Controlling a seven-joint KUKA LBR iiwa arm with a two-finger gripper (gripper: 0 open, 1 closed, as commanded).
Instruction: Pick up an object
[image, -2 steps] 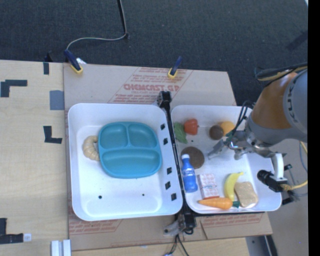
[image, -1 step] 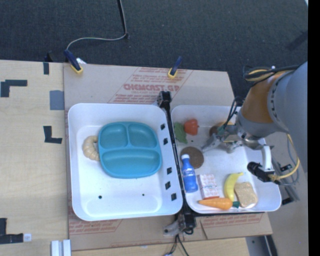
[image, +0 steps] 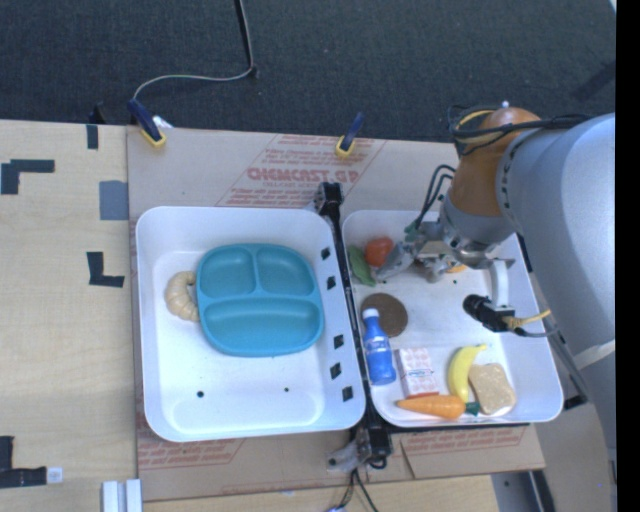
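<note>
one fixed camera, overhead, slanted down, both bins (image: 150, 330) framed

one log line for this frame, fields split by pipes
gripper low in right bin | beside red object | nothing seen held | blue tray in left bin

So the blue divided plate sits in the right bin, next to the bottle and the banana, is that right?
Not quite. The camera view shows the blue divided plate in the left bin, not the right one. The blue bottle and the banana do lie in the right bin.
</note>
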